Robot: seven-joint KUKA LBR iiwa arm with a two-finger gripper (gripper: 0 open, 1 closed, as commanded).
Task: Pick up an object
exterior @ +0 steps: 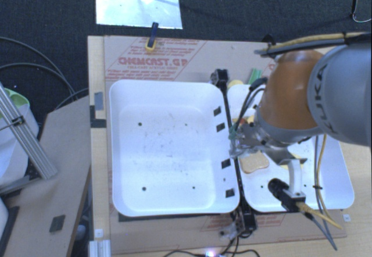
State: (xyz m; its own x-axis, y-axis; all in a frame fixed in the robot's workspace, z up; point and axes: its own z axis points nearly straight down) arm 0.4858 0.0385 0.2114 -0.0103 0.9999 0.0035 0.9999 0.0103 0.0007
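the grey arm [325, 99] with its orange band reaches in over the right bin [337, 192], its bulk covering most of that bin. the end effector [247, 145] sits low near the divide between the bins; i cannot tell its state. a tan, flat object [254, 163] lies in the right bin just beside it. the left bin [168, 145] rests alongside on the worktop [145, 58].

Bright even light, bins glaring, slightly soft
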